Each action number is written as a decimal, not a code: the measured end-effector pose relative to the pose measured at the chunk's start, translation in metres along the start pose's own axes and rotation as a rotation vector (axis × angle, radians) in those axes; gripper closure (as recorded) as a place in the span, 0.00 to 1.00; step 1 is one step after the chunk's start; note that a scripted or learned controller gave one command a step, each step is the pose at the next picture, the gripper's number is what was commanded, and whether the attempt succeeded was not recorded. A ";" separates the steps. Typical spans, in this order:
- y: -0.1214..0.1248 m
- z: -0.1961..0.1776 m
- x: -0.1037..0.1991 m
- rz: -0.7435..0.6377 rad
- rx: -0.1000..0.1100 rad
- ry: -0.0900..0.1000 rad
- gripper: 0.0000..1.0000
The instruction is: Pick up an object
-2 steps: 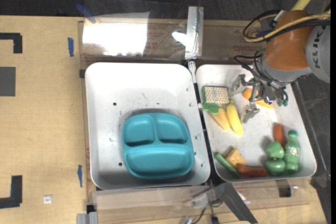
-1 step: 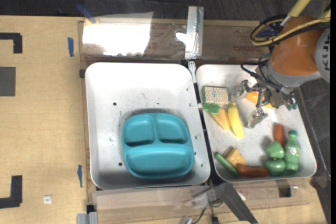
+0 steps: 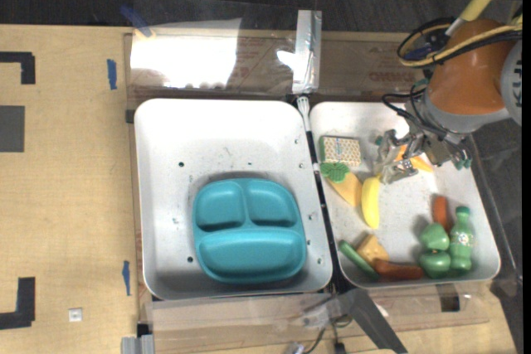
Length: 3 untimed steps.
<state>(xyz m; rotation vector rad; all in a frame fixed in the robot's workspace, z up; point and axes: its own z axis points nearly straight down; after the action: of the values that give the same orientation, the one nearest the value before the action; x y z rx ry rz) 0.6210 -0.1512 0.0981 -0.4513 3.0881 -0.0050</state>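
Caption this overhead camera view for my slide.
Claw hovers over toy food in the right bin; teal divided tray sits in the left bin.

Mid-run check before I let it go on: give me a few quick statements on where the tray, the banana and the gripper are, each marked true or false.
1. The teal plastic divided tray lies in the left white bin. True.
2. The yellow toy banana lies in the left bin. False: it lies in the right white bin, near the middle.
3. The gripper is over the right bin, in its upper half. True.
4. The green toy bottle stands at the upper left corner of the right bin. False: it lies near that bin's lower right corner, beside a green toy pepper.
5. The gripper hangs above the teal tray. False: it is over the right bin, just above the banana in the picture.
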 end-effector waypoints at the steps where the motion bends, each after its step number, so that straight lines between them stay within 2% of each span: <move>1: 0.122 -0.166 -0.037 0.253 -0.004 0.004 1.00; 2: 0.094 -0.212 -0.058 0.221 -0.001 0.008 1.00; 3: 0.045 -0.209 -0.067 0.040 -0.003 0.011 1.00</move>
<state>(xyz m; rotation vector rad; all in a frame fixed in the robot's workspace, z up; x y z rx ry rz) 0.6679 -0.0888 0.3084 -0.3909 3.1077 -0.0027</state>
